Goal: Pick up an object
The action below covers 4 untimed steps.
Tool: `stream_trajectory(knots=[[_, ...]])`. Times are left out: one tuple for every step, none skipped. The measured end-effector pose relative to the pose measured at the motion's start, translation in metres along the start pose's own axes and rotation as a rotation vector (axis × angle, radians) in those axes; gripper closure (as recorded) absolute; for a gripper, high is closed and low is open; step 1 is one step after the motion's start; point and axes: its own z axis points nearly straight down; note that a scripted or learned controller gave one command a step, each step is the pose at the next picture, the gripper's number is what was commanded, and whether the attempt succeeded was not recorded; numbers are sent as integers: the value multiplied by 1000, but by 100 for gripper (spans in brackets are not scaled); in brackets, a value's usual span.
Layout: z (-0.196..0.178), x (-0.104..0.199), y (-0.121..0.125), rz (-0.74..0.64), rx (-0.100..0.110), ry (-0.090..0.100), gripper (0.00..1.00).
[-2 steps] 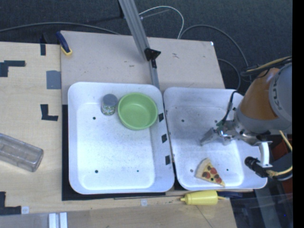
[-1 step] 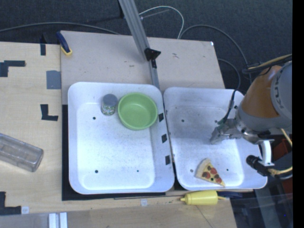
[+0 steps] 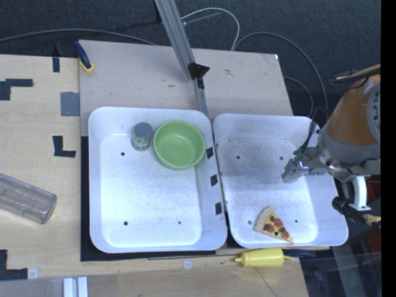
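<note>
Currently the tool [image 3: 292,172] hangs over the right bin [image 3: 247,129], above the pizza slice [image 3: 273,223], probably positioned for a descent. Whether it is apart or together cannot be determined. Left of the slice, a green bowl [image 3: 179,145] and small jar [image 3: 142,136] pose no obstruction.

Even, soft light falls from above, with a cool bluish cast. The white bins [image 3: 154,228] read bright without harsh glare; the floor beyond the table [image 3: 37,122] is dark. Shadows are faint and short, a dim one under the bowl [image 3: 179,144]. The picture is low in resolution and slightly blurred, softest on the arm [image 3: 356,129].
</note>
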Motion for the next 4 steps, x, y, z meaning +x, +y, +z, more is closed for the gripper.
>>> stream_trajectory(knots=[[-63,-1,-2,-1,-3,-1,100],[-108,-8,1,-1,-2,-2,100],[-103,51,-2,-1,3,1,100],[-90,107,0,-6,4,2,100]])
